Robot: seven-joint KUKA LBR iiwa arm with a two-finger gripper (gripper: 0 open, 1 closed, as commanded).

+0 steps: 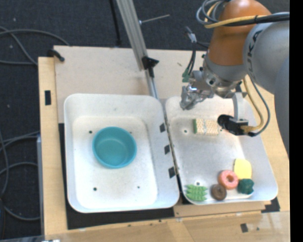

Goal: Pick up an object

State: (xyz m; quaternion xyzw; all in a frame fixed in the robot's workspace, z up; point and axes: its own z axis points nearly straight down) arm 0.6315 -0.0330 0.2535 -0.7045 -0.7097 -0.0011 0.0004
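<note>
Grey gripper point(189, 101) hung just above the far corner of the right bin point(262, 158), beside the waffle block point(207, 127), maybe lining up a grab.

Teal bowl point(114, 146); pink doughnut point(228, 178)

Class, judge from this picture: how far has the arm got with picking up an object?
Done: the hand has reached the right white bin's far corner. In hand: nothing visibly lifted. Left: every item lies in that bin, including the pale waffle-patterned block, yellow piece, pink ring, brown ring and green ridged piece. One needs grasping.
</note>
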